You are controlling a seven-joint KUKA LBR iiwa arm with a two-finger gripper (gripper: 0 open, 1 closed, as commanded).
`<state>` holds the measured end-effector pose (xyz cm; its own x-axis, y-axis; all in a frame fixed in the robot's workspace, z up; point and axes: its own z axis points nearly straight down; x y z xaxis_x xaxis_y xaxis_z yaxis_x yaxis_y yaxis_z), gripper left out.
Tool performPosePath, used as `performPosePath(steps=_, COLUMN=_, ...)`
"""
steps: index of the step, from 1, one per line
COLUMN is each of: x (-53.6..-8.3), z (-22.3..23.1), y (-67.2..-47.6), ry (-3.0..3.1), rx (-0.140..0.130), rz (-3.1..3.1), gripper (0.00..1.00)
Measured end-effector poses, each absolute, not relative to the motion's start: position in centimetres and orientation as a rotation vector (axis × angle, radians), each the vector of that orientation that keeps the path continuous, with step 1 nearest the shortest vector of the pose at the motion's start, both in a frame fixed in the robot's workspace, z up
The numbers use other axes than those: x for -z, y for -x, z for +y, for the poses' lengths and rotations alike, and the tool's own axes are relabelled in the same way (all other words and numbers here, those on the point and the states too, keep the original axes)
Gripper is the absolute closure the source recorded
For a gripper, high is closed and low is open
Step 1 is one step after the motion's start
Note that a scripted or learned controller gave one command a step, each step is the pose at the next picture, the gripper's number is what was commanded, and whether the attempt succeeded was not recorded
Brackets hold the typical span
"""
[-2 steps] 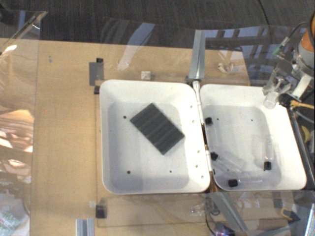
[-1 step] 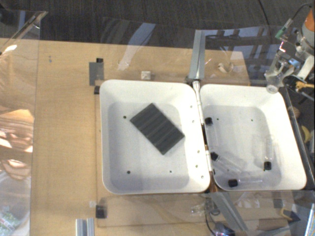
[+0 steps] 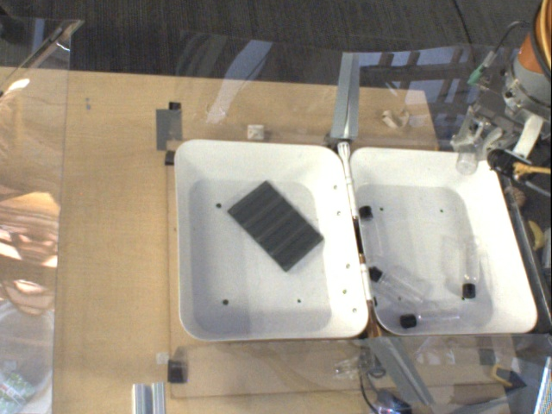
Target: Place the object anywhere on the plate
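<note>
A dark ribbed plate [image 3: 275, 225] lies flat on the floor of the left bin [image 3: 194, 309], turned at a slant to the bin's walls, with nothing resting on it. To the right of the plate, past the seam where the two bins touch, sits the right bin [image 3: 509, 313]. It holds several clear plastic tubes [image 3: 405, 290] that are hard to make out against the white floor. Their small black caps show better: one cap [image 3: 364, 212] is just right of the plate near the seam, a second [image 3: 374, 273] is right of and a little below the plate, a third [image 3: 407, 322] is lower still by the bin's near wall, and a fourth [image 3: 468, 291] is far to the right of the plate. How many tubes there are, and which cap belongs to which, cannot be told.

The gripper [image 3: 476, 145] hangs well to the right of the plate and above it in the view, over the right bin's far right corner. A small clear piece [image 3: 466, 164] shows just under it, but whether the gripper is released, clenched or grasping that piece cannot be told. The grey arm [image 3: 528, 102] rises beyond it, further right of the plate.

On the bench [image 3: 112, 231], above the plate in the view, a small pale block [image 3: 255, 131] lies just outside the left bin
</note>
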<state>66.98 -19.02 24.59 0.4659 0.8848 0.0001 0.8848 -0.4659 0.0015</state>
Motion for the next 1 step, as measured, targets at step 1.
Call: performPosePath(steps=1, x=-17.08, z=-19.43, y=-66.94, ry=-2.564, rx=-0.002, rz=1.814, gripper=1.0)
